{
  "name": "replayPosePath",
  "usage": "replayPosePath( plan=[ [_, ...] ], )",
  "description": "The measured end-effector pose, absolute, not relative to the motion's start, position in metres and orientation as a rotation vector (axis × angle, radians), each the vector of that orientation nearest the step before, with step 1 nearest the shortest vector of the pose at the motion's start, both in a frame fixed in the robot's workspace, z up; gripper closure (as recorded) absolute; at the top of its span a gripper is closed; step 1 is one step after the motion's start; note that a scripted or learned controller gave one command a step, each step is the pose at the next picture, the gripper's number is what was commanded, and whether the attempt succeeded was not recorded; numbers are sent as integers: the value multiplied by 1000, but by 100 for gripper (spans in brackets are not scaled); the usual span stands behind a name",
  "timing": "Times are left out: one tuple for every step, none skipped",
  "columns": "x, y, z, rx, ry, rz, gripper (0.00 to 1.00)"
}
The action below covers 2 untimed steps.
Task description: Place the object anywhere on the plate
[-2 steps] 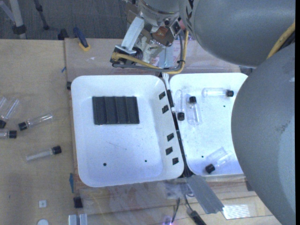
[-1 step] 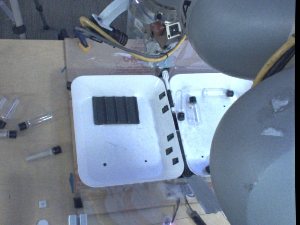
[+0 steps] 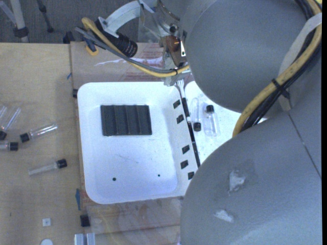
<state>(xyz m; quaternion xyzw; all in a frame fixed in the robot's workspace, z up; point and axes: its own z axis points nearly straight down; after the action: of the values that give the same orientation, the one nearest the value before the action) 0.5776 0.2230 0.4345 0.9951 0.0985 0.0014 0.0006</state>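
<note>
A dark grey ribbed plate (image 3: 126, 120) lies flat in the left white bin (image 3: 97, 182), toward its back. A clear vial with a black cap (image 3: 210, 121) lies in the visible strip of the right bin (image 3: 202, 93), close to the divider between the bins. A second small black piece (image 3: 196, 126) sits just left of the vial. My gripper (image 3: 172, 45) hangs at the top of the view, over the back rim where the two bins meet, away from both the vial and the plate. Nothing shows in its grasp. The arm's grey body hides most of the right bin.
Several clear vials with black caps (image 3: 41, 131) lie loose on the wooden bench left of the bins. Yellow and black cables (image 3: 117, 45) run behind the left bin. Black clips (image 3: 185, 149) line the divider between the bins.
</note>
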Motion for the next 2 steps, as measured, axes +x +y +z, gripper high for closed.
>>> replayPosePath(
  plan=[
    [517, 225, 326, 3052, 742, -9, 100],
    [517, 225, 326, 3052, 742, -8, 0]
  ],
)
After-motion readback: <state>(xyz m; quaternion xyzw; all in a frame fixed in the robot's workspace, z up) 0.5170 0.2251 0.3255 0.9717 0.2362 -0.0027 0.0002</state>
